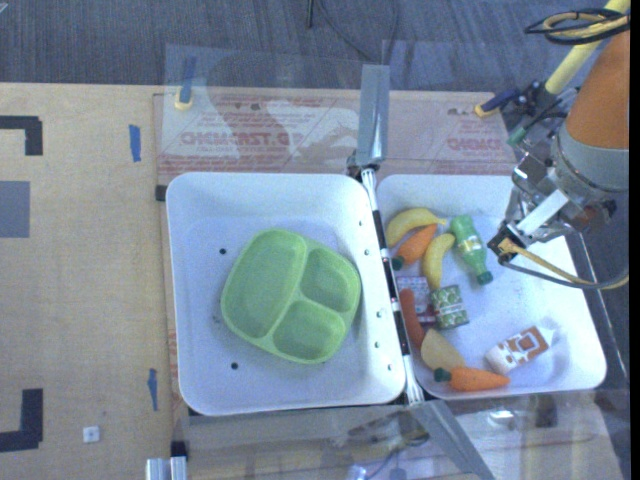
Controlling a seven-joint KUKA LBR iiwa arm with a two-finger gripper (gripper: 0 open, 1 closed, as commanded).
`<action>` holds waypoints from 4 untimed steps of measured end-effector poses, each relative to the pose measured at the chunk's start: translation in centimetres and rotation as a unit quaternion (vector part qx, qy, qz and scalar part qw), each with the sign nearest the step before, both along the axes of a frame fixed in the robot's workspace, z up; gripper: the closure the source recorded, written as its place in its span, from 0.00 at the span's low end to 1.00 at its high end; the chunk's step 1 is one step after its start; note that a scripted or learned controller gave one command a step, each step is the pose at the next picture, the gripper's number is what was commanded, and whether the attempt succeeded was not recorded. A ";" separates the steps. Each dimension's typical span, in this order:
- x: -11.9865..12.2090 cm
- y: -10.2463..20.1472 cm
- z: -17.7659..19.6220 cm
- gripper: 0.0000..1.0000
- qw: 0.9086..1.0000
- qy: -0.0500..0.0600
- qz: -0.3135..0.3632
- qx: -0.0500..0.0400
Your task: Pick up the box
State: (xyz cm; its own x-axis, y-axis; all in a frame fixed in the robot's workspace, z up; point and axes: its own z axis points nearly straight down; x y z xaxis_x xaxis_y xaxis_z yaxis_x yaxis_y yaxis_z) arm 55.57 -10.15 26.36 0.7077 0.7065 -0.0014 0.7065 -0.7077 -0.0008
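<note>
The arm (600, 118) is cut off by the picture's edge at 3 o'clock; print on the small box (449, 306) is too small to read.

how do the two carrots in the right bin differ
The upper orange toy carrot lies tilted against the yellow bananas near the bin's top; the lower orange toy carrot lies almost level along the bottom wall of the right white bin. The upper one is partly overlapped by a banana; the lower one shows whole, beside the small white carton box. Both are orange with a green end.
</note>
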 end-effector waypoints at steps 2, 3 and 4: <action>-1.5 3.0 -1.0 1.00 0.985 0.002 -0.174 0.000; 0.9 0.7 6.2 1.00 0.958 0.000 -0.286 0.000; -5.1 2.9 -2.9 1.00 0.962 0.002 -0.272 0.000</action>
State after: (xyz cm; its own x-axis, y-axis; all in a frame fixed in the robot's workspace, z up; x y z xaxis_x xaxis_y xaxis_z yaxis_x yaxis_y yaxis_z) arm 50.46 -7.25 23.49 0.9727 0.2322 -0.0039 0.2322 -0.9727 -0.0028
